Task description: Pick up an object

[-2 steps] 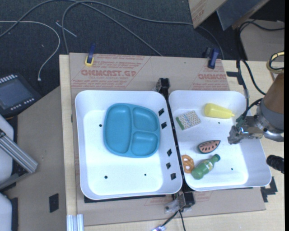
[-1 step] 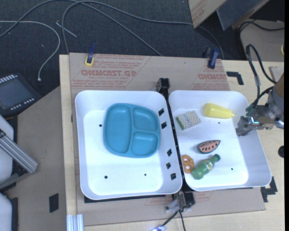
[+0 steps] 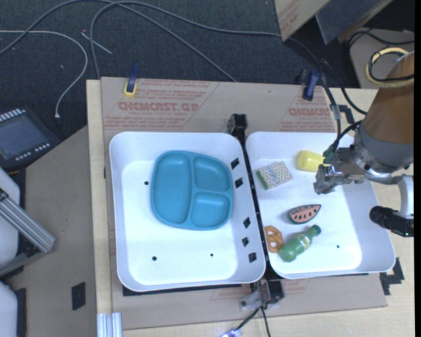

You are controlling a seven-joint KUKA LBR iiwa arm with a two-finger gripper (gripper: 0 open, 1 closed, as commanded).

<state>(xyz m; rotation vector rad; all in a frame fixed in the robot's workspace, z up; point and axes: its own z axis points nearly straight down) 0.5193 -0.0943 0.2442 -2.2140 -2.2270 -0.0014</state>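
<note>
Jaws (image 3: 325,187) hang over the right bin (image 3: 348,260) beside a yellow object (image 3: 308,160); their spread seemingly hidden, cannot tell.

Setting around my bench: dark carpet floor (image 3: 197,39) crossed by loose grey cables (image 3: 66,46); printed cardboard sheet (image 3: 197,99) held by blue clamps (image 3: 132,84); small monitor (image 3: 23,135) at the view's left; cardboard box (image 3: 299,14) above.

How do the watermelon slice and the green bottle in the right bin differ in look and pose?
The watermelon slice is red with dark seeds and a green rind, flat and wedge-shaped; the green bottle is elongated, rounded and all green. The slice sits farther up the view, apart from other items; the bottle lies on its side at a slant, beside the pretzel. Both lie in the right bin.
</note>
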